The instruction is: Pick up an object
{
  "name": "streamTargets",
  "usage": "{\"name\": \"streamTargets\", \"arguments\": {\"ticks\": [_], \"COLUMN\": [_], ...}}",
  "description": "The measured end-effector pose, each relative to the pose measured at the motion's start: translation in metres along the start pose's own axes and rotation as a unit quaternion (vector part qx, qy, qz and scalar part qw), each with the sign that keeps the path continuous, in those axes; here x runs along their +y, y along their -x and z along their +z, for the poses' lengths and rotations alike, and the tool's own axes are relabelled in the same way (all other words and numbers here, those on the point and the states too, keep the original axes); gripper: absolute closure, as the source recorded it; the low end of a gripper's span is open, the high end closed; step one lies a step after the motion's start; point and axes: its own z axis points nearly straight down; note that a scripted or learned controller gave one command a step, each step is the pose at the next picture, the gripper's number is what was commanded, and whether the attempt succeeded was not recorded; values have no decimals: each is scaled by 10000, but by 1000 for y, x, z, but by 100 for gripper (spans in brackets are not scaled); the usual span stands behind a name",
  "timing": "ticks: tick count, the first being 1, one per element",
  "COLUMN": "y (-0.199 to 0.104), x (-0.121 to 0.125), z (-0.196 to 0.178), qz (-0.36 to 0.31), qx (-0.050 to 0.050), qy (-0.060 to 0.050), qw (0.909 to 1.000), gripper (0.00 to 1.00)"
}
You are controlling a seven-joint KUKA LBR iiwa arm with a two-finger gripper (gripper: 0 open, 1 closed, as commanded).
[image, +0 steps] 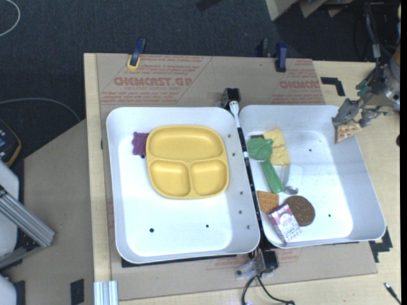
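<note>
Clutching a tan cracker piece (347,131) above the right bin's (356,189) far corner, the gripper (351,118) was mid-lift; next, carrying it clear

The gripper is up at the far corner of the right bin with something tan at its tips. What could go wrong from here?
1. The gripper seems to pinch just one edge of the tan cracker-like piece, so it may slip out.
2. It hangs over the right bin's rim; if dropped, it could land outside on the bench.
3. The green spatula, yellow slice, brown disc and packet lie crowded together, so a later grab there could catch two.
</note>
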Motion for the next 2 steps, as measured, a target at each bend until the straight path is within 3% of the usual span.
{"name": "streamTargets", "arguments": {"ticks": [2], "y": [-108], "x": [6], "z": [2], "qz": [-17], "qx": [21], "qy": [-41], "qw": [10000], "gripper": [100]}}
